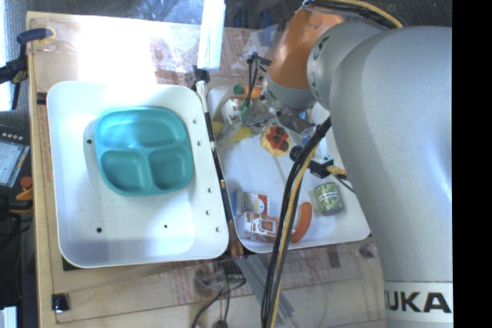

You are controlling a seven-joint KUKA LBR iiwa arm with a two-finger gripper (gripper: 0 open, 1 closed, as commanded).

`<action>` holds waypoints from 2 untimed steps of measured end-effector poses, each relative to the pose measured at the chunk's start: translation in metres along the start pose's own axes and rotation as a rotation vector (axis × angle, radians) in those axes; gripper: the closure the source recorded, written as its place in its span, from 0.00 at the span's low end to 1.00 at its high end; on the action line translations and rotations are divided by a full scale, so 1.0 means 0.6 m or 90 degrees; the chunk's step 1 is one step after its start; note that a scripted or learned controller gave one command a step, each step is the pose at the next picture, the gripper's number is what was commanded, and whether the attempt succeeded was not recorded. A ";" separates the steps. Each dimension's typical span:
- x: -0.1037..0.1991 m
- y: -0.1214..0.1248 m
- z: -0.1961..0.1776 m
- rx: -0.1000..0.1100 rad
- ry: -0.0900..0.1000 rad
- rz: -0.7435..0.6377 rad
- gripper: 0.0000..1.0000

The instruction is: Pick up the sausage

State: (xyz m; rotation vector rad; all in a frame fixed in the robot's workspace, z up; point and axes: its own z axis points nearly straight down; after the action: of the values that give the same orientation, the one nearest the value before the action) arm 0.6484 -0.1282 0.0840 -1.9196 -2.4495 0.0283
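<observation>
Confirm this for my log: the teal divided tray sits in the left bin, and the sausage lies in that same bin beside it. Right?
Not quite. The teal divided tray does sit in the left bin, but the sausage lies in the right bin, near its front edge beside a small printed packet. The camera view shows this.

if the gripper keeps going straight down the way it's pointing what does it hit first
Probably the clutter at the right bin's far end: small toys near the gripper, not the sausage, which lies at the near end. Depth is hard to judge here.
</observation>
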 end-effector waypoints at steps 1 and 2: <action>-0.002 0.001 -0.006 -0.002 -0.002 0.016 0.00; -0.040 -0.005 -0.005 -0.008 -0.003 0.033 0.00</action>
State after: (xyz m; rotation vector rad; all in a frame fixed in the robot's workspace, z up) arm 0.6515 -0.1520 0.0869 -1.9906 -2.4073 0.0190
